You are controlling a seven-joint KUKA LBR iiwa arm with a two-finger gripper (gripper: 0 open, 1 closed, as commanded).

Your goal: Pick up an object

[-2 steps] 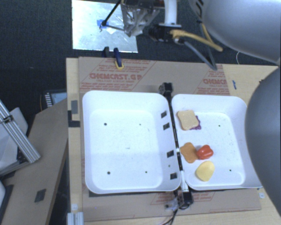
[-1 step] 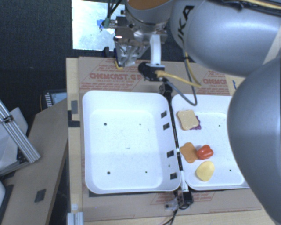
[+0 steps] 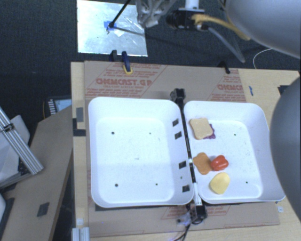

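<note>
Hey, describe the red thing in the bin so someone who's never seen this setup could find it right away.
Look in the right bin, near its left wall, where four small items cluster. The red piece sits in the lower group, touching the orange piece on its left, above the yellow piece. It is the only red item.

The gripper [image 3: 151, 14] hangs at the top edge of the view, above a shiny metal sheet [image 3: 112, 28]. Well below it, the right bin [image 3: 249, 117] holds a tan sandwich [image 3: 201, 127], an orange piece [image 3: 202, 163], a red piece [image 3: 219, 163] and a yellow piece [image 3: 219, 183], clustered together.
</note>
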